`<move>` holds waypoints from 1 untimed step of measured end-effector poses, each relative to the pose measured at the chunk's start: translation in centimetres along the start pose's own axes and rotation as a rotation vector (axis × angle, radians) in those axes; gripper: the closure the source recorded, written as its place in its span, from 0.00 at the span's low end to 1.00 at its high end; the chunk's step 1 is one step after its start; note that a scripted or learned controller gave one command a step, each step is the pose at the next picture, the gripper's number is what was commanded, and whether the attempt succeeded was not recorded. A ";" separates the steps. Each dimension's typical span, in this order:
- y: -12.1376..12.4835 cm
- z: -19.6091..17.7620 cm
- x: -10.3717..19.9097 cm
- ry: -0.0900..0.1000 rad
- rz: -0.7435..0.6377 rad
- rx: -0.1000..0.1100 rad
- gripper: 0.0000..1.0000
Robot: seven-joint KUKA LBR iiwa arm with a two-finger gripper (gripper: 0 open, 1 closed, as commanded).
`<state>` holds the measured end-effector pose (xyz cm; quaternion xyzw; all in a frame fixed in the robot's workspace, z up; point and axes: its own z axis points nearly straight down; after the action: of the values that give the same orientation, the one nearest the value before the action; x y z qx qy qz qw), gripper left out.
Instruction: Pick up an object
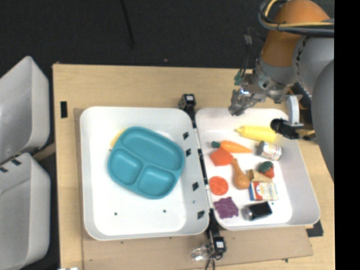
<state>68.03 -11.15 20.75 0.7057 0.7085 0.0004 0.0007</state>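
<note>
My gripper (238, 106) hangs over the far left corner of the right bin (306, 207), above the bin floor with nothing seen between its fingers. Below it in the right bin lie a yellow banana (257, 133), an orange carrot (236, 147), an orange-red block (221, 157), a small silver can (270, 150), a brown chicken-leg toy (241, 176), an orange disc (219, 185), a purple grape bunch (226, 207), a small red-and-white carton (263, 190), a strawberry-like toy (266, 169) and a black cylinder (258, 211).
The left bin (95, 212) holds a blue divided plate (146, 162) with something yellow peeking out under its far left edge. A black clip (187, 100) sits at the far end of the divider between the bins. White chair-like shapes (19, 151) stand at the left.
</note>
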 end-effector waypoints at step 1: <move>0.1 -3.3 -0.1 0.000 -0.002 0.001 1.00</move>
<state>68.16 -11.29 24.04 0.7051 0.7091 0.0001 0.0004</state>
